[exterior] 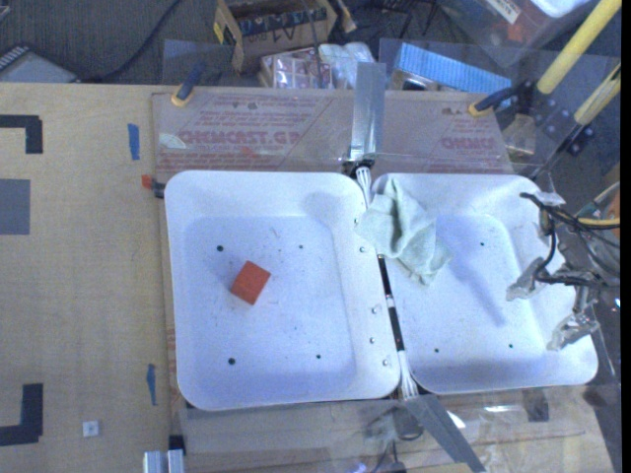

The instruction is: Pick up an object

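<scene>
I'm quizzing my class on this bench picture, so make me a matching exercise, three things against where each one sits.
Things:
1. orange block
2. pale green cloth
3. pincer

Places:
A. draped over the rims where the two bins meet
B. at the right bin's right edge
C. on the floor of the left bin, left of centre

Pairs: 1-C, 2-A, 3-B

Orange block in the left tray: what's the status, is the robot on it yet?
Gripper at right bin's far right edge, nothing seen in it. Orange block untouched in left bin. Pale cloth draped over the divide.
</scene>
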Controlling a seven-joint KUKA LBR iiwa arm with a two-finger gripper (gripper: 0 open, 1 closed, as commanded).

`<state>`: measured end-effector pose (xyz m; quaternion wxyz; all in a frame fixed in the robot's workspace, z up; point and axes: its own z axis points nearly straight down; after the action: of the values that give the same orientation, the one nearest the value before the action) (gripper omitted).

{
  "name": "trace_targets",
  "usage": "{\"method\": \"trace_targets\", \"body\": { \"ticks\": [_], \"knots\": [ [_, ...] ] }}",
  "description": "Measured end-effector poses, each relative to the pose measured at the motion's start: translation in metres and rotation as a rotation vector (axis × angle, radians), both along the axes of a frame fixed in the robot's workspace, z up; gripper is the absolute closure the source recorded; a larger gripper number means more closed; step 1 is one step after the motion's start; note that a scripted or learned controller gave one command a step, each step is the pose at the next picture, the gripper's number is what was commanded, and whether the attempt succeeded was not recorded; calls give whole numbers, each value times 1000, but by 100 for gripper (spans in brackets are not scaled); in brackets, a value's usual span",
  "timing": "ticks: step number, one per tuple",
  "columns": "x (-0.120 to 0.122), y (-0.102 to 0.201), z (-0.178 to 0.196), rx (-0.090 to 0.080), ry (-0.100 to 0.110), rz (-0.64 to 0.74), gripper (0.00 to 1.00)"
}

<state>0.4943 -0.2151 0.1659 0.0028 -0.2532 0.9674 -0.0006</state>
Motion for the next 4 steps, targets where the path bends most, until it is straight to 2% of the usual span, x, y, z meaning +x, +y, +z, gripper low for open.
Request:
{"method": "trace_targets", "body": {
  "ticks": [1,2,3,4],
  "knots": [
    [2,-7,10,-3,-2,657,0],
    [-13,-8,113,-4,0,864,0],
    [-14,14,-43,-1,3,1221,0],
    [-13,16,-33,-1,-3,1219,100]
  ]
}}
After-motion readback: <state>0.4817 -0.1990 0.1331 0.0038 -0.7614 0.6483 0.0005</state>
